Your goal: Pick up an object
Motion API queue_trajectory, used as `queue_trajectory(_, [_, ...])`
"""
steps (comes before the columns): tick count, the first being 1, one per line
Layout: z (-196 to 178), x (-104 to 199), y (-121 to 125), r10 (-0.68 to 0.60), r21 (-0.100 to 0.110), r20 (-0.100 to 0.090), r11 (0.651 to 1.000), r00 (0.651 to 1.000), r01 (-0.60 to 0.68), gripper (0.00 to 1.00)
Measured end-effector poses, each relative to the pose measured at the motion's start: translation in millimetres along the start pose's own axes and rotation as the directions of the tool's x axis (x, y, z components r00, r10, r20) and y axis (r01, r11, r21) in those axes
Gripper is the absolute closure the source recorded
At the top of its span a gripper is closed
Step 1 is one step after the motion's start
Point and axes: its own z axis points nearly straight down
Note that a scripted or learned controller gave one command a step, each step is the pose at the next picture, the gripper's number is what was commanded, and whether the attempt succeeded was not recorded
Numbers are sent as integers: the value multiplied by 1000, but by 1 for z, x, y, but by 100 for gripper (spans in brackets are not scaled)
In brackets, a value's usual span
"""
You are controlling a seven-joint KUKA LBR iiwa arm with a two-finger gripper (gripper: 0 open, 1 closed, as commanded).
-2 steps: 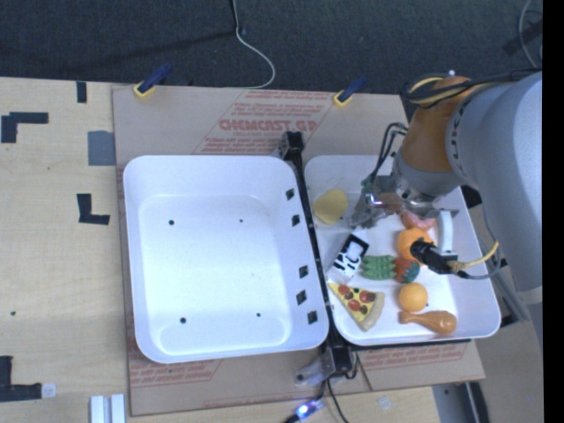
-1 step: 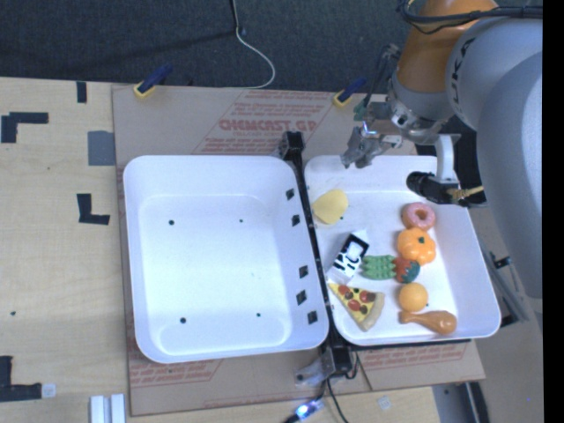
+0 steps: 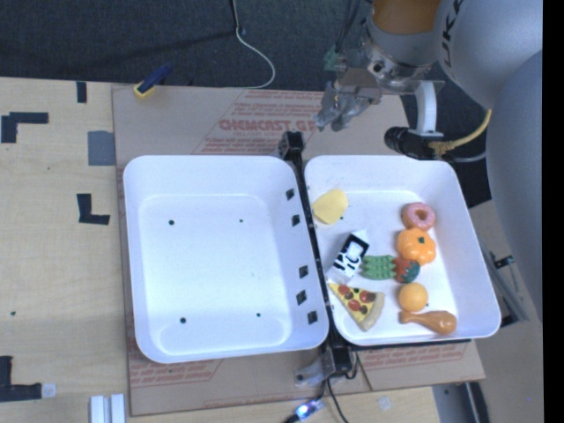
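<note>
The right bin (image 3: 458, 192) holds several toy foods. Among them are a pale yellow slice (image 3: 330, 206), a pink donut (image 3: 418, 215), an orange pumpkin (image 3: 416, 246), a black-and-white card (image 3: 351, 254), a green leafy piece (image 3: 379, 266), a pizza slice (image 3: 357, 303), a small orange fruit (image 3: 411, 296) and a drumstick (image 3: 429, 321). My gripper (image 3: 338, 115) hangs high above the cardboard behind the bins, near the far end of the divider. No object shows at its tip.
The left bin (image 3: 132, 236) stands beside the right one, with black clips (image 3: 304, 271) along the shared wall. A blue and yellow tool (image 3: 152, 79) lies at the bench's back left. The grey arm (image 3: 493, 33) fills the upper right.
</note>
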Motion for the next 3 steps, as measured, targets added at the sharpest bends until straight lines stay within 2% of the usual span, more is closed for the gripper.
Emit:
queue_trajectory(1, [-225, 79, 1, 4, -5, 0, 1000, 1000, -4, 100])
queue_trajectory(2, [-214, 75, 2, 10, 14, 5, 1000, 1000, -10, 0])
queue_trajectory(3, [-217, 137, -112, 2, 17, 2, 1000, 1000, -2, 0])
